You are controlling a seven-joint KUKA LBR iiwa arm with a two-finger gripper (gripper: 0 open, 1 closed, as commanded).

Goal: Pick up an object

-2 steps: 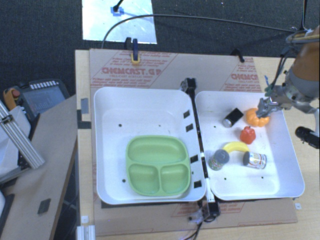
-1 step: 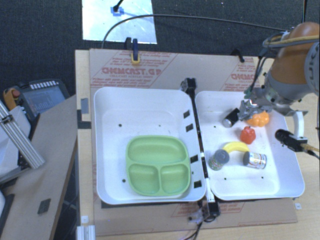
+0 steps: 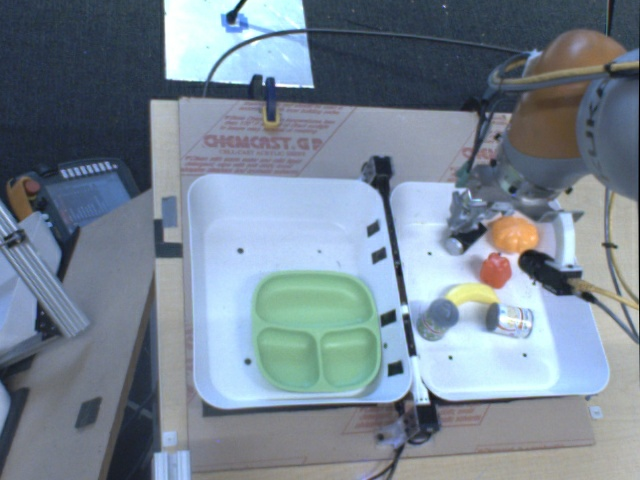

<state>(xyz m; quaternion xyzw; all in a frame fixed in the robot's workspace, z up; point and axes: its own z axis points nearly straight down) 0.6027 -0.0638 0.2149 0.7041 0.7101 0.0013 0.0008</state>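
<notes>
Here, you see the green divided tray [image 3: 317,331] in the left bin [image 3: 215,298]. In the right bin [image 3: 570,363] lie a banana [image 3: 472,294], can [image 3: 511,319], strawberry [image 3: 495,269] and orange [image 3: 513,234]; the gripper [image 3: 466,226] hovers just beside the orange, grip unreadable.

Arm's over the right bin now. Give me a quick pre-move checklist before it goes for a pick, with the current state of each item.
1. Gripper over the right bin: ok, near its far end.
2. Finger state: cannot tell; the wrist hides them.
3. Nothing held yet: cannot tell.
4. Target close by: ok; the orange and the red fruit lie just beside the gripper.
5. Room around targets: not ok; orange and red fruit sit close together, and banana, grey lid and can cluster nearby.
6. Left bin: ok; the green tray lies flat, away from the arm.
</notes>
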